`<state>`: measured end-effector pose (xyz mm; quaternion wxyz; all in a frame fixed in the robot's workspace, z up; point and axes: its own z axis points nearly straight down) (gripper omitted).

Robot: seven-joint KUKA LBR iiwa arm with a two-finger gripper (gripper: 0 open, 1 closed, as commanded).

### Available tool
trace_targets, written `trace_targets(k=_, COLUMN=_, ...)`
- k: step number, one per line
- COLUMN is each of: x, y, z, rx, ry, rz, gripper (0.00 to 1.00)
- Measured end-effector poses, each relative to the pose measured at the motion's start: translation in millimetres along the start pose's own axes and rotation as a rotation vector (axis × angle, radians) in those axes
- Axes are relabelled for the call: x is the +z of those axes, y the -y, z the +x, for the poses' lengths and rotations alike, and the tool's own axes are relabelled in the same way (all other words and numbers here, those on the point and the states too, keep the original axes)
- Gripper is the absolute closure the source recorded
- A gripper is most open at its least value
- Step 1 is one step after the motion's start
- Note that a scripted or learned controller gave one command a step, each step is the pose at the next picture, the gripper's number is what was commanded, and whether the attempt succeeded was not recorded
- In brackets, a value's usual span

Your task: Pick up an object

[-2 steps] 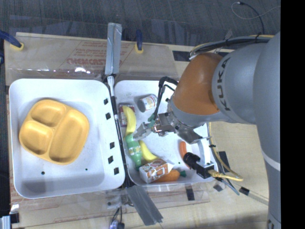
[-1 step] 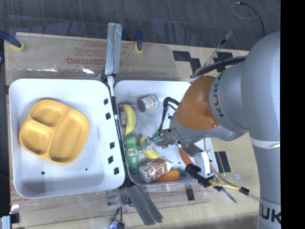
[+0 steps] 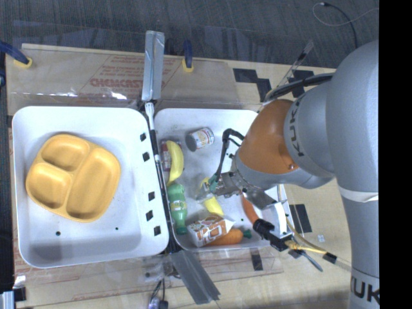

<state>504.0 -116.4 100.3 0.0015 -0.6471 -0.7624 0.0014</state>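
The gripper (image 3: pixel 215 187) is low in the right bin (image 3: pixel 244 118), near its middle, and whether its jaws are apart or together cannot be told, since the wrist and the orange band (image 3: pixel 270 140) cover them from above. Just under the gripper lies a small yellow piece (image 3: pixel 213 205), its long axis slanting from upper left to lower right; it sits touching or very nearly touching the gripper's tip (contact cannot be made out).

To the left, along the bin's left wall, a banana (image 3: pixel 174 160) lies with its long axis roughly up and down the view, curved, its upper end dark. Directly below it a green bottle (image 3: pixel 177 206) lies in the same line, cap end toward the near edge. At the bin's near edge a small carton (image 3: pixel 207 230) lies tilted, and an orange carrot (image 3: pixel 228 237) lies beside it, its long axis running left to right. A small can (image 3: pixel 200 138) lies on its side toward the far wall, apart from the rest.

The left bin (image 3: pixel 38 237) holds a yellow divided tray (image 3: pixel 73 176).
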Motion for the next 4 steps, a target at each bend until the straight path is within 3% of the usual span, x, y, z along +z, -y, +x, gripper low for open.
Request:
trace_targets(k=1, x=9, y=-6, z=4, rx=-0.221, ry=-0.002, rz=-0.001, gripper=1.0)
trace_targets(k=3, x=9, y=32, z=-31, rx=0.056, ry=-0.004, rz=0.0, gripper=1.0)
trace_targets(k=4, x=-144, y=5, z=27, rx=0.087, ry=0.0, rz=-0.004, gripper=1.0)
